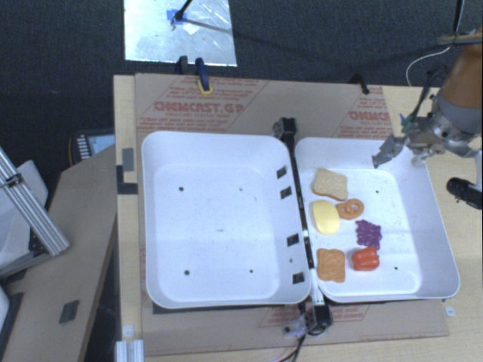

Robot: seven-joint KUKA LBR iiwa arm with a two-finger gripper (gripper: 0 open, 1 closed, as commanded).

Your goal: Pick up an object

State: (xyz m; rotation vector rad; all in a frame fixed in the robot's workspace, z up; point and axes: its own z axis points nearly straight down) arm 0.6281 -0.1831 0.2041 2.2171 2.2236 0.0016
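Gripper (389,153) hangs over the right bin's (430,225) far rim, grip state unreadable; lowering squarely onto the nearby bread slice (330,182) suits best.

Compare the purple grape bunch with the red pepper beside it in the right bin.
The purple grape bunch looks bumpy and matte, while the red pepper is smooth and glossy. The grapes lie farther from the bin's near rim; the pepper sits just below them, closer to that rim. The grapes spread wider and flatter; the pepper is more compact. Both are small toy foods lying loose in the right bin.
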